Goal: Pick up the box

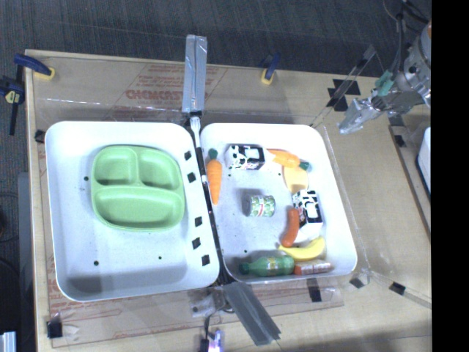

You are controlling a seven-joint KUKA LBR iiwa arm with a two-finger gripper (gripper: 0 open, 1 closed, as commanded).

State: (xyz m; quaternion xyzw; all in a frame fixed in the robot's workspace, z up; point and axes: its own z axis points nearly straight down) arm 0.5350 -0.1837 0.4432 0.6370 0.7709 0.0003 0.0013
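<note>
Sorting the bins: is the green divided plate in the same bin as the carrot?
No, the green divided plate lies in the left bin; the carrot lies in the right bin.

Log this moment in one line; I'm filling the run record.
task: pick up box | gripper: outside right bin, above its upper right corner, holding nothing | box: untouched in right bin, near top | status: not started

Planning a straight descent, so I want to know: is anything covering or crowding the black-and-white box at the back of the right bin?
Nothing lies on top of the box. The gripper hangs beyond the bin at its back right corner; an orange piece sits just right of the box, on that side.
</note>
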